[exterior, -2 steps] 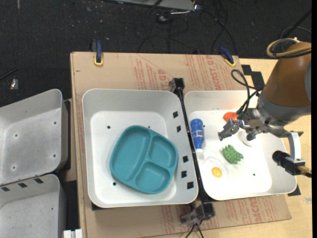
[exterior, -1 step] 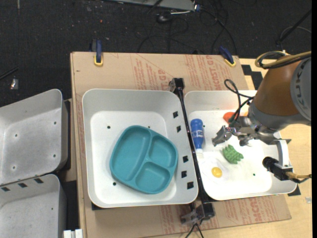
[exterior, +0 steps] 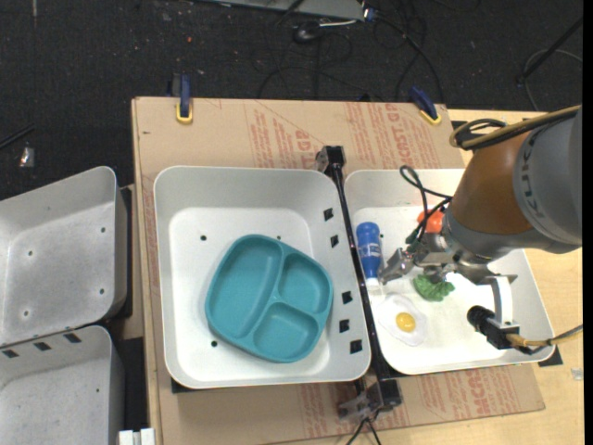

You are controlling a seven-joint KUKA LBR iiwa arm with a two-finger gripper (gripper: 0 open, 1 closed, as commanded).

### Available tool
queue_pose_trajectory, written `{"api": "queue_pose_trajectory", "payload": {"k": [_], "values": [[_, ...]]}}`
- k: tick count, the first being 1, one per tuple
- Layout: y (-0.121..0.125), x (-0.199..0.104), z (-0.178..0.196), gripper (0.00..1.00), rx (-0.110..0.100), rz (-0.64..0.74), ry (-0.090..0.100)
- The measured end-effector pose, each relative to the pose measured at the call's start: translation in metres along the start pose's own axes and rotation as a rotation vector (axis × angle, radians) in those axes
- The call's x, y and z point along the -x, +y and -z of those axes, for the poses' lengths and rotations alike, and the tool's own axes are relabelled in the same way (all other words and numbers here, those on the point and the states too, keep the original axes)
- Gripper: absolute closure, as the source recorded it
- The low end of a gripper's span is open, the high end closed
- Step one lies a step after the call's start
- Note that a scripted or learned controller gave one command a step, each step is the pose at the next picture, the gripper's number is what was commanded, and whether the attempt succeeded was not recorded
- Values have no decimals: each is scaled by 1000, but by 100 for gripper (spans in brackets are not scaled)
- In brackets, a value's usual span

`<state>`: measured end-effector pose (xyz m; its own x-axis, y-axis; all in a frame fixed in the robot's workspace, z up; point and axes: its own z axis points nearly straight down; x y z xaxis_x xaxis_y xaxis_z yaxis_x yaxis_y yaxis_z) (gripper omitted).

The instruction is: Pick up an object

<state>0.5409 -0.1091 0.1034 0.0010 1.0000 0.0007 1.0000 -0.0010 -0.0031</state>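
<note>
The gripper [exterior: 408,265] hangs low in the right bin [exterior: 533,290], fingers spread and grasping nothing, poised among a blue bottle [exterior: 369,248], green toy [exterior: 434,288] and fried egg [exterior: 405,324] as likely targets.

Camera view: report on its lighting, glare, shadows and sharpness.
Camera view: even overhead light, with no hard glare on the white bins; the teal plate casts a soft, faint shadow; the arm shades part of the right bin; the dark floor is speckled and dim; focus is fair, but the pincer and the small items near it look slightly soft.
</note>
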Motion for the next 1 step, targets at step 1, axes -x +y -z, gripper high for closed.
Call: {"api": "queue_pose_trajectory", "payload": {"k": [1], "values": [[1, 1, 13, 100, 4, -2, -1]]}}
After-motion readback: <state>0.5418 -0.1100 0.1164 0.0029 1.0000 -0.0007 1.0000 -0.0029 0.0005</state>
